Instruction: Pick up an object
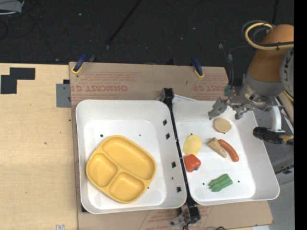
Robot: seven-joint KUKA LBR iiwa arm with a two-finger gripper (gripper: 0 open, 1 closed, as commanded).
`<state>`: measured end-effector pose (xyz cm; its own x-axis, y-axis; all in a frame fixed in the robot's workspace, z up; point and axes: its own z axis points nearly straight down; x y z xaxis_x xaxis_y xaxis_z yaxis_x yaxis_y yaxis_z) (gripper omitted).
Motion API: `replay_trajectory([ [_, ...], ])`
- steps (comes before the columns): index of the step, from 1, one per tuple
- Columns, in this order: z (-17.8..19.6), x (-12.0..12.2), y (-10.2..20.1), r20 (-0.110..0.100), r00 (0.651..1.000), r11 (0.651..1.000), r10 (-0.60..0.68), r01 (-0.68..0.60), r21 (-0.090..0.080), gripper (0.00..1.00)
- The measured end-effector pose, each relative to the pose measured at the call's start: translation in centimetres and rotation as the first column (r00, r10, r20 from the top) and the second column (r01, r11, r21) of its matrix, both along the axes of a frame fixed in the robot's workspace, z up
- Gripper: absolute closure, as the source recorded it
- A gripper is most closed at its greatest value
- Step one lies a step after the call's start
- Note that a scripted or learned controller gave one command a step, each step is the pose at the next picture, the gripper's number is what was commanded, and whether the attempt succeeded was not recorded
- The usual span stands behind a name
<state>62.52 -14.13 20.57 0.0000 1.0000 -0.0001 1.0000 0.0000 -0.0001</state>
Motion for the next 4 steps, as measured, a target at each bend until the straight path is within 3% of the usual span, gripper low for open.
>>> replay_trajectory([
  [1, -7.2, -2.2, -2.6, -0.007, 1.000, 1.000, -0.002, 0.002, 0.001, 0.00],
  [2, -12.0, -2.3, -3.7, -0.004, 1.000, 1.000, 0.000, 0.000, 0.000, 0.00],
  [3, -11.8, -2.9, -2.9, 0.000, 1.000, 1.000, 0.000, 0.000, 0.000, 0.00],
  [4, -11.8, -2.0, -1.6, 0.000, 1.000, 1.000, 0.001, -0.001, 0.000, 0.00],
])
